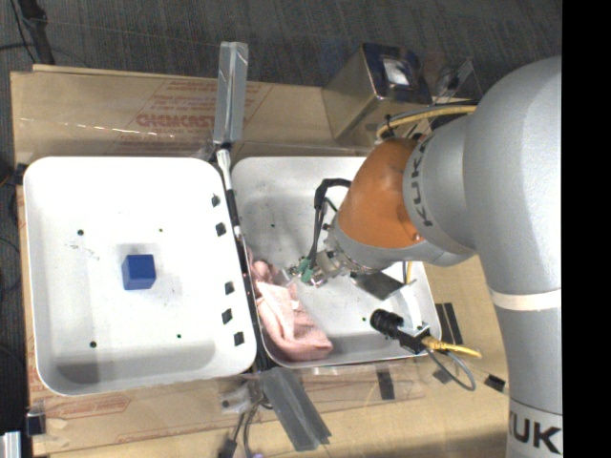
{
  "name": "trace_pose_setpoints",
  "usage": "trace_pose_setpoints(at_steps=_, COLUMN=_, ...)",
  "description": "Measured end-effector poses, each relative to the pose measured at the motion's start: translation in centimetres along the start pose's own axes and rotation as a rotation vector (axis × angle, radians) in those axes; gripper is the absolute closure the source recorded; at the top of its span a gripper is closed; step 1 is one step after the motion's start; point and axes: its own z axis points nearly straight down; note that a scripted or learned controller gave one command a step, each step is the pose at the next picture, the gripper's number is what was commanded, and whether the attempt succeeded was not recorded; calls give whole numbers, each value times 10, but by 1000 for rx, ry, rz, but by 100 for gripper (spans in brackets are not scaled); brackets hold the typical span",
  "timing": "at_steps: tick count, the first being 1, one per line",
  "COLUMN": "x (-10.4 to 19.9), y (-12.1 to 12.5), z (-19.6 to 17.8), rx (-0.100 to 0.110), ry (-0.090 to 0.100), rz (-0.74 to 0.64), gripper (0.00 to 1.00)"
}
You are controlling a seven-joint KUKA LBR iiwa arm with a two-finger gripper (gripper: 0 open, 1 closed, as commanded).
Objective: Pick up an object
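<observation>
The left bin (115, 194) holds a blue cube (139, 270), a little toward 9 o'clock from the bin's middle and well apart from everything else. In the right bin (277, 189), a crumpled pink cloth (288, 319) lies in the 7 o'clock corner, against the wall beside the left bin. The claw (310, 271) sits low in that bin, just beside the cloth's upper end, with the cloth at its 7 o'clock. I cannot tell whether the claw is apart or together. The arm (449, 189) covers the bin's 3 o'clock side.

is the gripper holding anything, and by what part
Cannot tell. The gripper is down at the upper end of the pink cloth in the right bin, but no grip is visible.
</observation>
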Motion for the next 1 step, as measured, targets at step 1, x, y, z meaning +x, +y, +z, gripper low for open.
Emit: trace_pose_setpoints(at_steps=1, x=0, y=1, z=-10, rx=1, ry=1, rz=-5, gripper=100)
